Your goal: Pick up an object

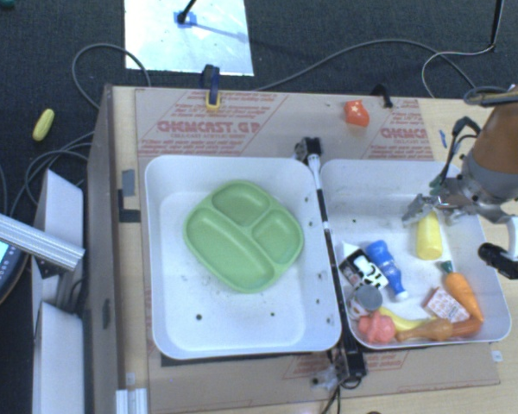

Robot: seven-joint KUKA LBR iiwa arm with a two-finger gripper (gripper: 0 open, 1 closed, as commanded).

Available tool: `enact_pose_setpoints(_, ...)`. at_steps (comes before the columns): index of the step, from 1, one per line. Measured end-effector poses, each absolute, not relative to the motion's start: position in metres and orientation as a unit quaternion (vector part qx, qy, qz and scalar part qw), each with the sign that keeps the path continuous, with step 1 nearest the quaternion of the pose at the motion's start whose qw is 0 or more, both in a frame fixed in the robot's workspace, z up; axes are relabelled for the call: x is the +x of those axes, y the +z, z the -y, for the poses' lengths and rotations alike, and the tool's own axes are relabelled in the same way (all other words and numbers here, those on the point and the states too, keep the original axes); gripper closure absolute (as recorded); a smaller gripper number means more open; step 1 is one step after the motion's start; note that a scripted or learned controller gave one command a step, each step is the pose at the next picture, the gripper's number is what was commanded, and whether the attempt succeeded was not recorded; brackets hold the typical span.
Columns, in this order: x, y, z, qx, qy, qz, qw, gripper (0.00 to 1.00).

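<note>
I see a yellow bottle (pixel 429 236) lying at the right of the frame, in the right bin. Lower down lie a blue bottle (pixel 386 266), an orange carrot (pixel 460 291), and a pink toy (pixel 375 328).

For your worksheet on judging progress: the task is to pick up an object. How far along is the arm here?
Done: the arm has reached over the right bin, its gripper low just above the yellow bottle. In hand: nothing visibly; the bottle lies on the bin floor, as do the blue bottle and carrot. Left: grasp and lift one object.
</note>
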State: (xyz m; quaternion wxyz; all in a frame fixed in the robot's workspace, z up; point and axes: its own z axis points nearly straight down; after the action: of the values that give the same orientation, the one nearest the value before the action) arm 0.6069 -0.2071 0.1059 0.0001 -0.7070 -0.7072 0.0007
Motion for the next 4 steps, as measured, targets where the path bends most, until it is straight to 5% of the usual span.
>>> enact_pose_setpoints(2, 0.565, 0.085, 0.207, -0.707, -0.0002, 0.707, -0.001, 0.0)
enact_pose_setpoints(3, 0.566, 0.096, 0.207, -0.706, -0.0014, 0.708, -0.002, 1.0)
enact_pose_setpoints(4, 0.575, 0.085, 0.157, -0.706, -0.001, 0.708, -0.001, 1.0)
